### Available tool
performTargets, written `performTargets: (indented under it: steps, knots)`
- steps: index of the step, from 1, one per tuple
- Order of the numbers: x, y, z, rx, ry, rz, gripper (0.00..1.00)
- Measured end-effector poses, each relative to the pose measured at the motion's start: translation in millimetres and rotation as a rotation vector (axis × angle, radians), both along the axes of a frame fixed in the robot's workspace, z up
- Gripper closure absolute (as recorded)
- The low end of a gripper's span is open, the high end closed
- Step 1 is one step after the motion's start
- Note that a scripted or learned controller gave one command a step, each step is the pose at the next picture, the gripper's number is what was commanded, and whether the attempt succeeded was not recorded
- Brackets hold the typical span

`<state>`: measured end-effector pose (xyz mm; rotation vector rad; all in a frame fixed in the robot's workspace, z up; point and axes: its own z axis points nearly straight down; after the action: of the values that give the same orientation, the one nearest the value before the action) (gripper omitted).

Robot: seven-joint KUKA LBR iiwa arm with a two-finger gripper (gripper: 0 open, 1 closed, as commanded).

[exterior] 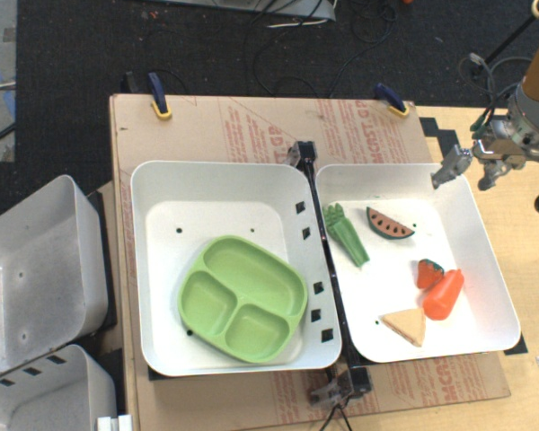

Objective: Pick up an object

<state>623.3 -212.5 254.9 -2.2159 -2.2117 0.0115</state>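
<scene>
The right bin (485,241) holds several toy foods: a green bean pod (347,234) at its left, a watermelon slice (389,223) beside it, a strawberry (428,272), an orange carrot (443,295) and a tan wedge (406,325) near the front. My gripper (469,166) hangs above the bin's far right corner, open, with nothing between its fingers. It is well clear of the foods, up and to the right of the watermelon slice.
The left bin (153,205) bears a green divided plate (242,298). Black clamps (304,153) join the bins at the middle. Two white tubs (36,268) stand off the bench's left side. Cables lie on the dark floor behind.
</scene>
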Motion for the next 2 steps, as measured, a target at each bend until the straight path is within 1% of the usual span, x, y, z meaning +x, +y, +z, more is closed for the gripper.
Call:
performTargets:
  steps: [1,2]
  knots:
    - [2.5,0.8,8.4,-0.003,-0.014,0.003,0.00]
    - [-0.9,6.5,-53.3,-0.002,-0.009,0.002,0.00]
